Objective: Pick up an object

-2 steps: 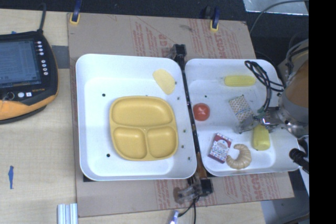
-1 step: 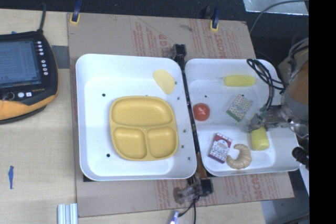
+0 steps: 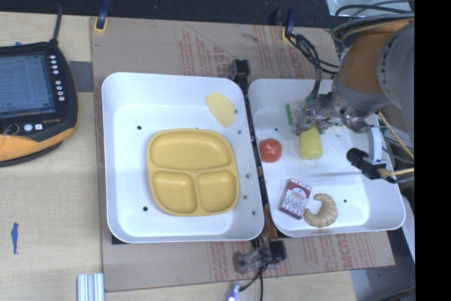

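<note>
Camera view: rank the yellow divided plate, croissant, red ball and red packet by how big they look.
1. Yellow divided plate, by far.
2. Croissant and red packet: too alike to rank.
3. Red ball.

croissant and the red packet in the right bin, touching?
Touching, as far as the camera view shows: the croissant curls against the right edge of the red packet, with no white bin floor visible between them.

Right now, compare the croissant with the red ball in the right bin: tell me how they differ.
The croissant is tan and curved like a crescent; the red ball is round. The croissant looks larger than the ball. The croissant lies near the bin's front edge beside a small red packet; the ball sits by the divider between bins. Both rest in the right bin.
</note>
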Motion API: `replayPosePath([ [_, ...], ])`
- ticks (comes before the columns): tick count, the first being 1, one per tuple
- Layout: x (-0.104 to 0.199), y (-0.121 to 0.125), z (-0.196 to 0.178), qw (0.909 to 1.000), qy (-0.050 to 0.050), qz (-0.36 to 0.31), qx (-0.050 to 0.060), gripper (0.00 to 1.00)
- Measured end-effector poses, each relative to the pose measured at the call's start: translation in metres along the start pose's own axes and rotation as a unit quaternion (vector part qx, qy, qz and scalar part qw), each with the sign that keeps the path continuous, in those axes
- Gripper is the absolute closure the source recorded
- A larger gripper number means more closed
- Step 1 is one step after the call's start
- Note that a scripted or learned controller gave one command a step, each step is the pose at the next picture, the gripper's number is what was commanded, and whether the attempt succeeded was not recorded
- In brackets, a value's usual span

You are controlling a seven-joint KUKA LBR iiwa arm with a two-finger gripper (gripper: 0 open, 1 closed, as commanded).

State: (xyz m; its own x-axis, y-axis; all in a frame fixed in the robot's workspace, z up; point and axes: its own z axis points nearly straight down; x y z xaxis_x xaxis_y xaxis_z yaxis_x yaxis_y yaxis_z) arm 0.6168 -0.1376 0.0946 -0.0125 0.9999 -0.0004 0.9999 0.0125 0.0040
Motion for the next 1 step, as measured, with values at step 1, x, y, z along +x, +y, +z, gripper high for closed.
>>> replayPosePath([
  [1,0.0714,0.0266,-0.1018,1.0000,0.001,0.002,-0.001,1.00],
])
